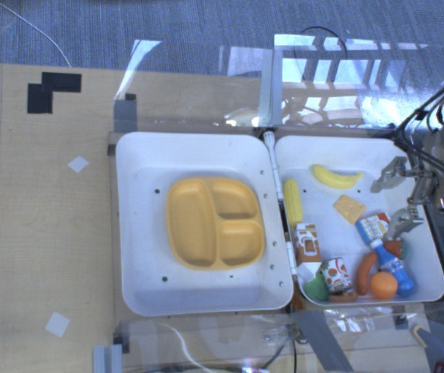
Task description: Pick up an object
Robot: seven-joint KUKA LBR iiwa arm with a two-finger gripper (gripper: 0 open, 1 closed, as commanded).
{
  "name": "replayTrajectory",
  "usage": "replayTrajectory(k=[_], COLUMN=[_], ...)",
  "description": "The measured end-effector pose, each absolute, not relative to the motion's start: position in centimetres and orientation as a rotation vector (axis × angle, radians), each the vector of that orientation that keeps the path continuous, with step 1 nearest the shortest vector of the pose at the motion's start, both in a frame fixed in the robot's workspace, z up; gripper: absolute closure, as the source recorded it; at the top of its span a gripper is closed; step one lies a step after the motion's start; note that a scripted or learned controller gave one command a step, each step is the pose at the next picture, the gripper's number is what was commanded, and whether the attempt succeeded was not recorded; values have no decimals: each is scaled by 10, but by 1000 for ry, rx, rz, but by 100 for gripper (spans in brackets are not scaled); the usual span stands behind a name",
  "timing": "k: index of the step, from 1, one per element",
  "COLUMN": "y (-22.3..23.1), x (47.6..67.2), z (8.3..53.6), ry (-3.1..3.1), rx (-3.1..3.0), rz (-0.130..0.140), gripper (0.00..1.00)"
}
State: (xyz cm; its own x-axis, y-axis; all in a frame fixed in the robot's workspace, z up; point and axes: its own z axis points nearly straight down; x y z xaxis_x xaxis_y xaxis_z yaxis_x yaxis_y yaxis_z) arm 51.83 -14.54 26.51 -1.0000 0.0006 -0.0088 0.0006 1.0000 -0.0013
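Two white bins fill the middle of the frame. The left bin [140, 208] holds a yellow tray [214, 221]. The right bin [300, 152] holds the candidates: banana [336, 177], corn [292, 200], cheese [350, 208], cartons and an orange [383, 285] crowded at lower right. The gripper [400, 196] hangs at the bin's right edge, fingers spread wide with nothing between them. The likely risk is that dropping into the lower-right clutter nudges neighbours and closes on nothing.
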Motion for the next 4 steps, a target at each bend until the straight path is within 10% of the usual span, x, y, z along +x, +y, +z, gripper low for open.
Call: replayTrajectory(k=[1,3,4], y=[-156,-205,-208], x=[502,508,590], z=[125,112,98], ry=[3088,2802,2575], rx=[582,1403,1745], rz=[1,2,13], gripper=[0,0,0])
